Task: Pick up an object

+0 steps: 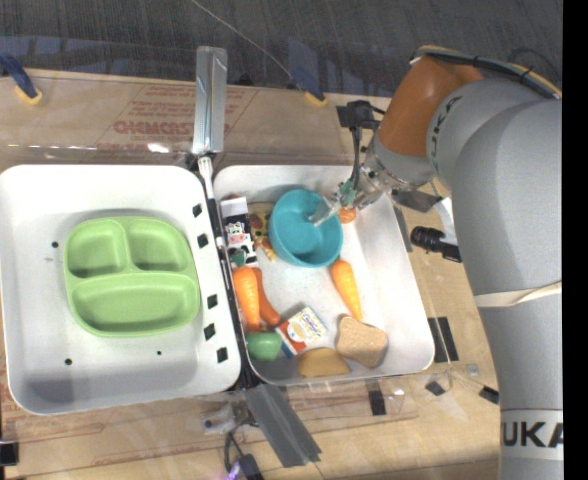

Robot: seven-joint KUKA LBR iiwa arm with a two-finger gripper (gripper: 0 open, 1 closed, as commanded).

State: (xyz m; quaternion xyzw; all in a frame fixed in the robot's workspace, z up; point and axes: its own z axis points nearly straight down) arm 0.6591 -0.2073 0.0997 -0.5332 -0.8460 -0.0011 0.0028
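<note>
My claw (346,206), grip state unclear, hovers mid-frame by the teal bowl (306,228); its curved rim could slip free.

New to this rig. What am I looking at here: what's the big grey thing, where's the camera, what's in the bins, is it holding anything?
The big grey thing with the orange band is a robot arm, reaching in from the right. There is one camera, fixed above the bench and looking down at a slant.

Two shallow white bins sit side by side. The left bin holds a green divided plate. The right bin holds toy food and dishes: a teal bowl, two carrots, a slice of bread, a small carton, a green piece, and a few smaller items along its left wall.

The arm's tool is down at the bowl's right rim, next to something small and orange. Whether it grips anything is too small to tell.
</note>
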